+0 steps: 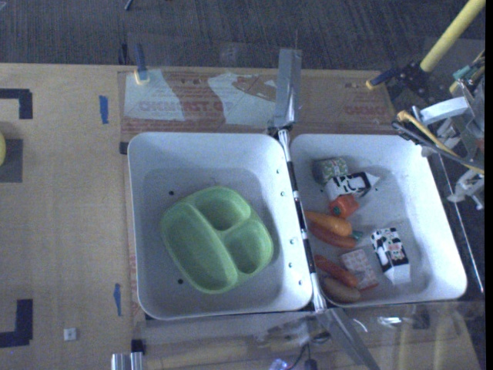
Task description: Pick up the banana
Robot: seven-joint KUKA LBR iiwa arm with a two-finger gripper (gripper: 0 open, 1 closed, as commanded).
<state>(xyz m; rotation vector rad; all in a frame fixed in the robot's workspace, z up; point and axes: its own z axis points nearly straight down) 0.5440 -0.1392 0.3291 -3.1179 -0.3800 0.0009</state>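
Note:
The right bin (431, 206) holds several toy foods along its left side. Two long orange pieces (330, 227) lie side by side near the divider, with a short red-orange piece (344, 205) just behind them. A reddish sausage shape (336, 269) and a tan rounded piece (342, 290) lie at the front left corner. I cannot tell which of these is the banana. My gripper (465, 177) hangs at the right edge of the view, above the bin's right rim and apart from all the items.
A green divided plate (217, 239) lies in the left bin (146, 168). The right bin also holds two black-and-white cartons (390, 254) (354, 183), a small box (333, 168) and a pink wafer (358, 262). A yellow thing (1, 149) lies at the bench's far left edge.

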